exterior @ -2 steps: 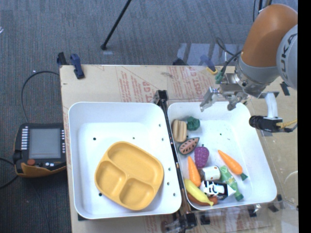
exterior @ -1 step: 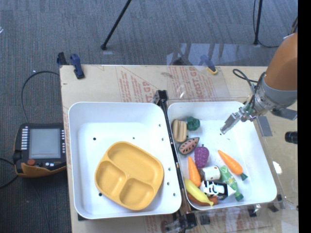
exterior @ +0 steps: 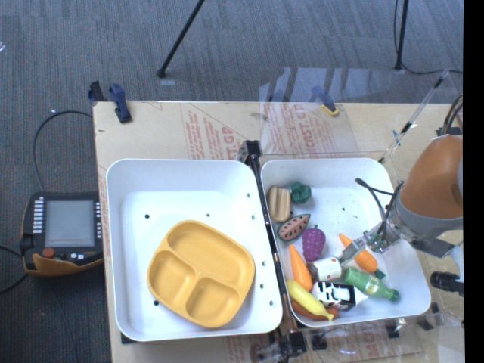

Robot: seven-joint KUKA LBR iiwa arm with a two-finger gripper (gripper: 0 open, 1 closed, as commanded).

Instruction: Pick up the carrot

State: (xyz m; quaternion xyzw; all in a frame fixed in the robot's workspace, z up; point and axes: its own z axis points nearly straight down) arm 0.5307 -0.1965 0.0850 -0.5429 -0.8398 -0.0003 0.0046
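Two orange carrot-like pieces lie in the right bin [exterior: 344,174]. A long carrot [exterior: 299,268] rests near the bin's left wall, between purple grapes [exterior: 313,242] and a banana [exterior: 307,300]. A shorter orange carrot [exterior: 363,260] lies further right, pointing up-left. My gripper [exterior: 366,243] is down in the bin right at this shorter piece, touching or just above its upper side. The wrist's dark parts hide how the gripper meets the piece. The grey arm with its orange band [exterior: 435,180] comes in from the right.
Also in the right bin are a green bottle [exterior: 370,284], a white cup [exterior: 327,268], a black-and-white item [exterior: 333,293], a watermelon slice [exterior: 293,226], a tan slice [exterior: 279,203] and a green piece [exterior: 301,193]. The left bin [exterior: 132,195] holds a yellow divided plate [exterior: 200,273].
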